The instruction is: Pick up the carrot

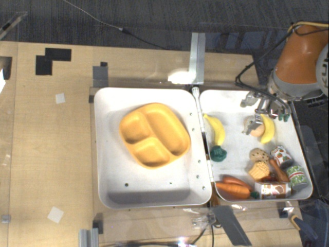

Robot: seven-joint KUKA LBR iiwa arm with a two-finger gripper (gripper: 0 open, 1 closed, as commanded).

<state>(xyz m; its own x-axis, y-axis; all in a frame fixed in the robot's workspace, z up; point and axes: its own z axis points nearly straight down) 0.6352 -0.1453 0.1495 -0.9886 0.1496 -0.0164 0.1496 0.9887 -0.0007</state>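
The wooden surface (51,153) carries two shallow white bins side by side. The left bin (113,189) holds a yellow divided plate (153,134) and nothing else I can make out. The right bin (234,143) is the busy one: a banana (216,128) lies near its left wall with a small green piece (218,154) just below it, a second banana (267,128) sits toward the far right, and cookies, a waffle-like piece and small cans cluster along the right side. The grey arm with its orange band (300,55) reaches in at the far right corner, and the gripper (255,123) hangs right at that second banana; whether the jaws are parted or closed, I cannot tell from here. The carrot (234,190) lies flat against the near wall of the right bin, well apart from the gripper. To my eye the pick has not begun: the carrot looks untouched, and the approach, grasp and lift are all left.
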